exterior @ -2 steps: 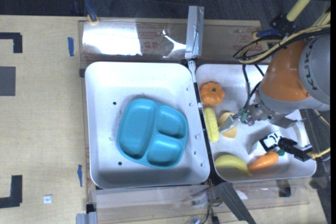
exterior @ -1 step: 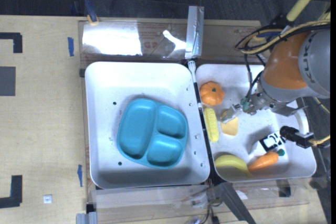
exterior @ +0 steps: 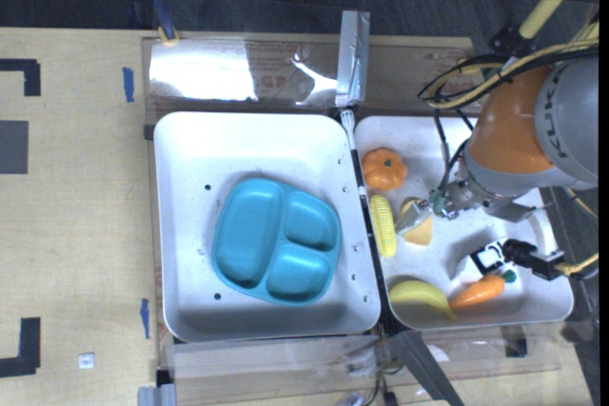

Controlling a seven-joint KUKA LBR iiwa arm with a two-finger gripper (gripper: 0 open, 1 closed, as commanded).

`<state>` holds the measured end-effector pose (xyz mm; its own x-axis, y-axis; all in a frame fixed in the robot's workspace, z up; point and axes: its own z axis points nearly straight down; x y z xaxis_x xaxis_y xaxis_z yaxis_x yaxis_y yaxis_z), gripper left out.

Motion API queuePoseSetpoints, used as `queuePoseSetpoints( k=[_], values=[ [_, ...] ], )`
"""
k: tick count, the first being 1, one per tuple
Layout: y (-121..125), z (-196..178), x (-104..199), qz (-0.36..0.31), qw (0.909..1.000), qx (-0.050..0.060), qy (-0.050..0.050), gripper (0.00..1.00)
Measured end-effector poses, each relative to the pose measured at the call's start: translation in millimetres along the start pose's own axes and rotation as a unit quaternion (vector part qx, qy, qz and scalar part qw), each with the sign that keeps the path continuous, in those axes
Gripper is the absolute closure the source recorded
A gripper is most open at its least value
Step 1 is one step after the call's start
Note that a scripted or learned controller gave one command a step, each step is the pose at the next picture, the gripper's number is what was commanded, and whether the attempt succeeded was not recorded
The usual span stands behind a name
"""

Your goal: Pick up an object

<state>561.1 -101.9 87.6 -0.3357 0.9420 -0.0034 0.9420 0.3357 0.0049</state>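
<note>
Cheese wedge lies in the right bin, just beside the corn cob, with the hand low over it; finger spread cannot be told. Small pumpkin sits toward the far wall. Banana and carrot lie along the near edge. Left bin on the table carries a blue divided plate.
</note>
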Motion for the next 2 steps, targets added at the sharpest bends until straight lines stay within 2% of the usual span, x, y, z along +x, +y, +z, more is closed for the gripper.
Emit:
queuePoseSetpoints(
  k=[1, 2],
  values=[
    [2, -12, -2, 0.001, 1.0, -0.003, -0.002, 1.0],
    [28, -168, 63, 0.063, 0.998, -0.002, 0.001, 1.0]
  ],
)
